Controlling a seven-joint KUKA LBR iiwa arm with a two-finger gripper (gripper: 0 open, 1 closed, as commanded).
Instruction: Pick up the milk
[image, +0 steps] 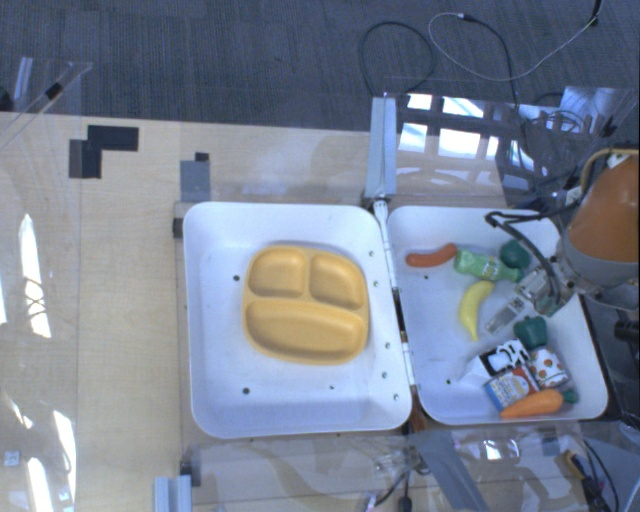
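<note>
The milk (508, 357), a small black-and-white carton, lay in the right bin (440, 385), toward its near right corner. Touching it on the near side was a blue carton (507, 387), and just right of both stood a small can (547, 368) with a red and white label. A carrot (537, 403) lay along the near edge, just past those three. The gripper (512, 305) hung just beyond the milk, on its far side, apart from it; its fingers (498, 320) were spread apart with nothing between them. A dark green block (531, 330) sat between the gripper and the can, close to the milk's far right. A banana (474, 306) lay left of the gripper, near the bin's middle. Farther off were a green bottle (478, 265) and a red sausage (431, 256), with a dark green piece (514, 254) at the bottle's right end. The arm (603, 225) came in from the right, its orange band over the bin's right rim. The left bin (210, 300) held a yellow divided tray (305, 302), well apart from the milk.
</note>
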